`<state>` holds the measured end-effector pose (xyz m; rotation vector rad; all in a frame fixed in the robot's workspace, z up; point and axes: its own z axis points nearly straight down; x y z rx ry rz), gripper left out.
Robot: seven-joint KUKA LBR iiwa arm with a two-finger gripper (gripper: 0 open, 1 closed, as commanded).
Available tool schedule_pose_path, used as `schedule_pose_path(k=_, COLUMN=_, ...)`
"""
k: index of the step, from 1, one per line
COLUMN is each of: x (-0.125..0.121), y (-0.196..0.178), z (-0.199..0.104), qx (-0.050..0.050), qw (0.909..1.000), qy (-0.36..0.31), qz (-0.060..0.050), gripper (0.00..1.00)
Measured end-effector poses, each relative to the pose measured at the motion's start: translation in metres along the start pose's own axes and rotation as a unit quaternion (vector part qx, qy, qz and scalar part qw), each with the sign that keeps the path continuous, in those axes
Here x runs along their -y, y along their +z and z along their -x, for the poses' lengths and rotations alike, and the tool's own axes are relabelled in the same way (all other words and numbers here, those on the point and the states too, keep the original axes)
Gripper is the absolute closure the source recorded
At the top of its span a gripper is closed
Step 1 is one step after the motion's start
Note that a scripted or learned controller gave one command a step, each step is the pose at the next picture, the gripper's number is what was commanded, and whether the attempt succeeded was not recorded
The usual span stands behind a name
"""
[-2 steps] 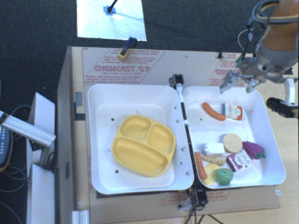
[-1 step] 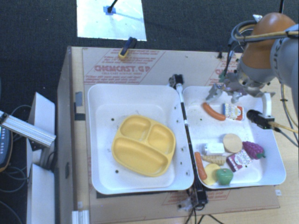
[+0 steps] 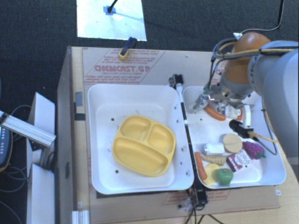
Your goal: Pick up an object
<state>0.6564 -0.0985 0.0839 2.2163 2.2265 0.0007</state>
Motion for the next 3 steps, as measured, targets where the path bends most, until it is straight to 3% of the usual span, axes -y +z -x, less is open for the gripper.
schedule_pose_path(k=1, x=-0.013, y=-0.002, z=0.010, qx=0.000, qw=1.0000, qy=0.000, qz=0.001, gripper=0.00)
schedule_pose_path(k=2, x=-0.014, y=-0.013, z=0.010, qx=0.000, qw=1.0000, qy=-0.001, qz=0.003, gripper=1.00)
schedule_pose_path(k=3, x=0.033, y=-0.114, z=-0.062, qx=0.000, qw=1.0000, qy=0.000, qz=0.002, gripper=1.00)
